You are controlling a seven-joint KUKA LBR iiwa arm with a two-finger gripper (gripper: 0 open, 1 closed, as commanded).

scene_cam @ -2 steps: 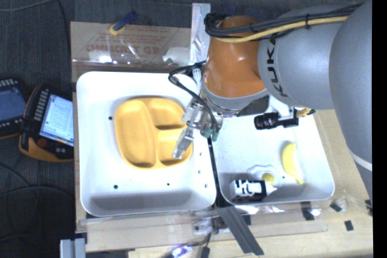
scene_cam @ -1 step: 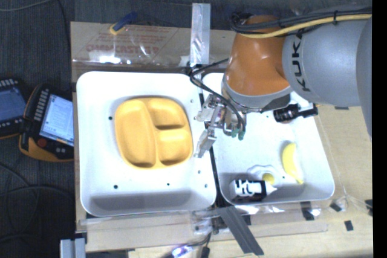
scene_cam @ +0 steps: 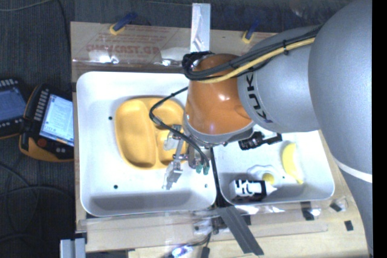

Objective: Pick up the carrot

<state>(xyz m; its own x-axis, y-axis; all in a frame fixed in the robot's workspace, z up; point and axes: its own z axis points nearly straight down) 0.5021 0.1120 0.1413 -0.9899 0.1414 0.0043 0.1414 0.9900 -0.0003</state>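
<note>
The left bin (scene_cam: 97, 190) holds a large yellow-orange object (scene_cam: 142, 130), lying up and to the left of the gripper (scene_cam: 184, 169). The gripper hangs over this bin's right part, just beside the wall between the bins; whether its fingers are spread or closed cannot be told. No object can be told apart as the carrot. The right bin (scene_cam: 314, 190), to the right of the fingers, holds a yellow banana-shaped piece (scene_cam: 291, 161), a black-and-white object (scene_cam: 249, 188) and a small white-and-yellow item (scene_cam: 265, 176).
</note>
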